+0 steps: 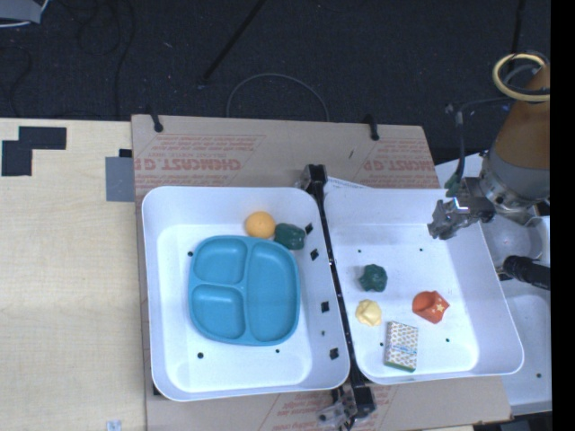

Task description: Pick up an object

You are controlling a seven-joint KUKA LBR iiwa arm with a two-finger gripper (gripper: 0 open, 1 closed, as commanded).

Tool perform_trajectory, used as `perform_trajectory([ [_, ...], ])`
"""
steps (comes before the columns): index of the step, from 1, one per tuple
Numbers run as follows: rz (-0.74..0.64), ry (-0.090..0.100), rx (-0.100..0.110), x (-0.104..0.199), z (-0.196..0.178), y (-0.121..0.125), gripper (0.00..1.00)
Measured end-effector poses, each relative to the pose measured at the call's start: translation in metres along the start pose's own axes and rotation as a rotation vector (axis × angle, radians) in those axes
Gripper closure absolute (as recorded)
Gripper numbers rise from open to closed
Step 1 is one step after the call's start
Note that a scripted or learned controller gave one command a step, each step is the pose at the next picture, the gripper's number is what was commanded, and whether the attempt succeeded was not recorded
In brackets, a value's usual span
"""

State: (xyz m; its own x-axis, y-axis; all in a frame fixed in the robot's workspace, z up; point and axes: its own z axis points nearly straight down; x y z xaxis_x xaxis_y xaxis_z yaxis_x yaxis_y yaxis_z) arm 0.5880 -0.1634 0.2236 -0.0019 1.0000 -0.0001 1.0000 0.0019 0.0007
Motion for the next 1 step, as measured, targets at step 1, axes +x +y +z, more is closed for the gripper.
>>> perform_trajectory([
  [1, -0.002, 0.002, 0.004, 0.0573, 0.0093, 0.0055, 1.00],
])
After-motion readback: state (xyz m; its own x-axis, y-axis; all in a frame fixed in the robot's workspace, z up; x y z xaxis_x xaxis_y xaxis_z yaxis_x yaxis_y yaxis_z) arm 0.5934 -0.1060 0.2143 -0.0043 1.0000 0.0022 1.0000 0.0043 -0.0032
